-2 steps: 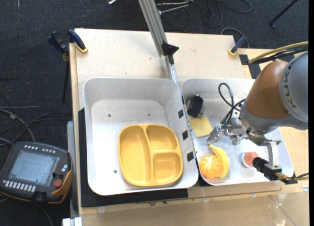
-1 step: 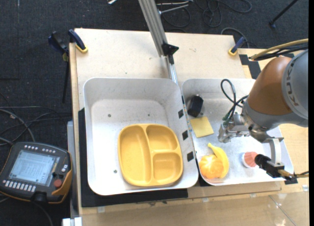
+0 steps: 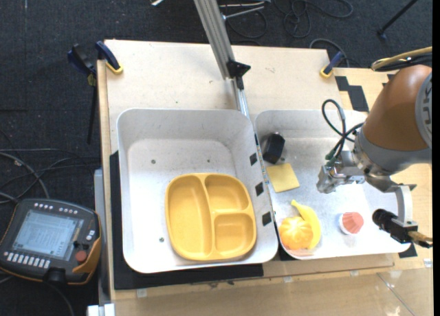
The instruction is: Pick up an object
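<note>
The right bin (image 3: 302, 123) holds a yellow flat square (image 3: 282, 177), a black object (image 3: 273, 146) near its left wall, an orange and yellow fruit-like toy (image 3: 301, 231) at the front, and a small red and white cup (image 3: 351, 222). My gripper (image 3: 331, 181) hangs over the middle of this bin, right of the yellow square and above the red cup. Nothing shows between its fingers.
The left bin (image 3: 137, 136) carries a yellow divided plate (image 3: 210, 216). A metal pole (image 3: 213, 23) slants down to the wall between the bins. A teach pendant (image 3: 48, 239) lies off the bench at the left. Clamps sit on the bench's far corners.
</note>
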`<state>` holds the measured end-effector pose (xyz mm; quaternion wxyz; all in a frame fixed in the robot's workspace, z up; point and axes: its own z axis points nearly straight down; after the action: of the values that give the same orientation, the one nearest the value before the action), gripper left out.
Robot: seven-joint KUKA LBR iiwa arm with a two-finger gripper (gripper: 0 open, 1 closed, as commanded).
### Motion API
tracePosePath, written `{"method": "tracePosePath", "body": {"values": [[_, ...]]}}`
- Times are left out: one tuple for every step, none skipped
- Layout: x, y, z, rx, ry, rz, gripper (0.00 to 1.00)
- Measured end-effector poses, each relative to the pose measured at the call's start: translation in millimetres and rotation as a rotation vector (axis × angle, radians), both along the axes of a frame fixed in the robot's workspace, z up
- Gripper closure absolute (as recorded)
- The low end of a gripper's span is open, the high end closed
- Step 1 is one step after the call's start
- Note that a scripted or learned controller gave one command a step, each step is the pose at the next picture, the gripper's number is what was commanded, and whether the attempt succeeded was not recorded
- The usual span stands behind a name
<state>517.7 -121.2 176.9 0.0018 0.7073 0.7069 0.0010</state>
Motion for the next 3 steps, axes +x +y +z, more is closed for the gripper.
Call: {"method": "tracePosePath", "body": {"values": [[9.6, 6.2, 56.1, -0.001, -0.003, 0.005, 1.00], [10.8, 6.3, 87.0, 0.000, 0.000, 0.004, 1.00], [11.1, 56.1, 91.4, 0.002, 0.003, 0.009, 1.00]]}}
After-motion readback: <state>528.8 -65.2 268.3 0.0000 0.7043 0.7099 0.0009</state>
